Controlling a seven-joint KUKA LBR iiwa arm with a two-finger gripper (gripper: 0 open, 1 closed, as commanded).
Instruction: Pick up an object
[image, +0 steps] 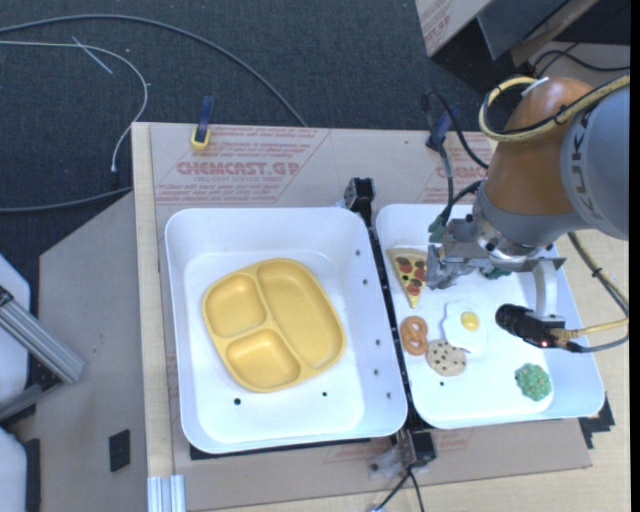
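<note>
The right bin (575, 400) holds several toy foods. A pizza slice (409, 274) lies by its left wall. A pretzel (414, 334), a cookie (446, 358) and a fried egg (466, 324) lie below it. A green broccoli piece (533, 381) sits near the front right. My gripper (440, 268) hangs low over the right bin, just right of the pizza slice and above the fried egg. The arm's wrist hides the bin floor behind it. I see nothing held in the gripper.
The left bin (200, 235) holds a yellow divided plate (273, 323). A black clamp (359, 192) sits at the top of the wall between the bins. A black part with an orange cable (530, 324) juts from the arm over the right bin.
</note>
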